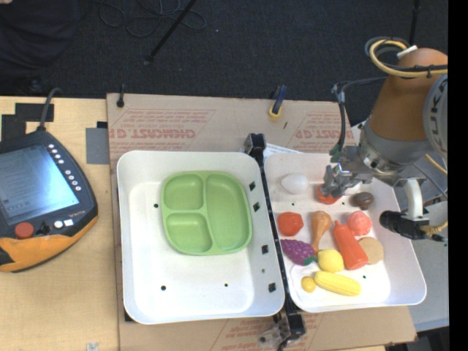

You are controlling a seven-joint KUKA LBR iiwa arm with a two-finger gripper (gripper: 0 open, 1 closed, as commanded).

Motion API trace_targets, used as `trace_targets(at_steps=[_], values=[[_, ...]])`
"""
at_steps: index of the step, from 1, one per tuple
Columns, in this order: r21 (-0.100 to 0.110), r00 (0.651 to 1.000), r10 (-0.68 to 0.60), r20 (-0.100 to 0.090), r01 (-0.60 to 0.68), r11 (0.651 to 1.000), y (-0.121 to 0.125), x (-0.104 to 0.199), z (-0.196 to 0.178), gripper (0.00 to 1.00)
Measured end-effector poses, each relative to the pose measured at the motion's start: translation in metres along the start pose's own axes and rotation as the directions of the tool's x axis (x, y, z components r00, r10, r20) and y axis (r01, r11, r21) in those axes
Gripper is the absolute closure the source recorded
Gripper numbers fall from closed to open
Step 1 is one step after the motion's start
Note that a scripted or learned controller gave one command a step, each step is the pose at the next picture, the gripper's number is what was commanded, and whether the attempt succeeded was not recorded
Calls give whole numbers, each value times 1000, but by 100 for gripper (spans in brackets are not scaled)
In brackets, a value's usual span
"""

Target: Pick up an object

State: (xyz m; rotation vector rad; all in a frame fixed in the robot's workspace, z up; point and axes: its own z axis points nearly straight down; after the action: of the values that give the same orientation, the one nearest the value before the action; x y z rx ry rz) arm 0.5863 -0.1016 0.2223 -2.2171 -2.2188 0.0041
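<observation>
Corn (337, 284) lies well below gripper (335, 183); red piece (326, 194) sits directly under its fingertips, whose spread is indeterminable

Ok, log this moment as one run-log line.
phase: approach | end effector: low over right bin, above small red item | grasp: none seen | left bin: green divided plate

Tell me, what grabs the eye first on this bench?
Probably the bright green divided plate, alone in the left bin. Next, the heap of toy food in the right bin: yellow corn, purple grapes, an orange carrot. Above them the arm's pincer hangs low over a small red piece.
</observation>
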Motion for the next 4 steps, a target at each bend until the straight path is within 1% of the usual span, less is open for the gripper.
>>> trace_targets(at_steps=[1,2,3,4], values=[[1,1000,-1,0,1,1000,-25,37,3,100],[-2,1000,0,1,0,1000,-36,40,-13,100],[0,1000,0,2,0,1000,-29,42,6,100],[0,1000,1,1,-1,1000,-33,47,2,100]])
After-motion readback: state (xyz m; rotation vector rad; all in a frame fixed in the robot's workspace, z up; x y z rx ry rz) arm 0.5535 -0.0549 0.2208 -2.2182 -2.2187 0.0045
